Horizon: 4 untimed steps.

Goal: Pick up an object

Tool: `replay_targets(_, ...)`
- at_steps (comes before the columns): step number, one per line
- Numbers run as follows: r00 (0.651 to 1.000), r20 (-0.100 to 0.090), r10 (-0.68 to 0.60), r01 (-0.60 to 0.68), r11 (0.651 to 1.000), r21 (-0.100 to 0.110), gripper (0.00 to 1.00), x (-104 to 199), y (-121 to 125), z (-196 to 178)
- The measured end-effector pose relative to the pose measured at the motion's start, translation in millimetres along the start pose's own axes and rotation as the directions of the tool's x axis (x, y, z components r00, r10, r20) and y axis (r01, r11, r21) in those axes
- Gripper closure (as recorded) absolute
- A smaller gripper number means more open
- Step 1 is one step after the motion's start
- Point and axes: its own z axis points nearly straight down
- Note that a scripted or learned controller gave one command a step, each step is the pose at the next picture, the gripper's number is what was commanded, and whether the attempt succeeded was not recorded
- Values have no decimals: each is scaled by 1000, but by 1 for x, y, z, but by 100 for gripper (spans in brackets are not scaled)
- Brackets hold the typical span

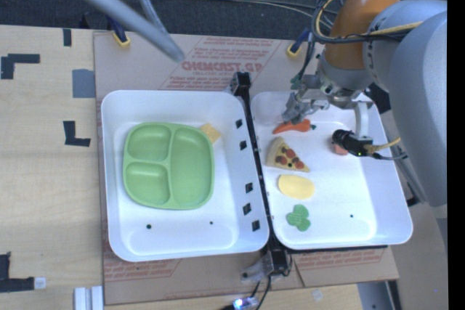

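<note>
My gripper [296,115] hangs low over the back of the right bin [378,218], its fingers just above the right end of an orange carrot [292,128]. Nothing shows between the fingers. In front of the carrot lies a pizza slice [285,155], then a yellow oval piece [296,187] and a green broccoli-like piece [298,218]. A pink piece [338,149] peeks out at the right side of the bin.
The left bin [174,232] holds a green divided plate [168,165] with a small yellow piece [210,132] at its back right corner. A black divider [251,163] runs between the bins. The arm's bulk fills the upper right.
</note>
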Motion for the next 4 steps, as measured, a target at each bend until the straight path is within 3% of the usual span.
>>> replay_targets(1, 1000, 1, 1, -1, 1000, -2, 100, -1, 2, -64)
replay_targets(2, 1000, 0, 1, -1, 1000, 2, 100, -1, 3, -82)
replay_targets(4, 1000, -1, -4, 4, 1000, 4, 100, 111, -9, -93)
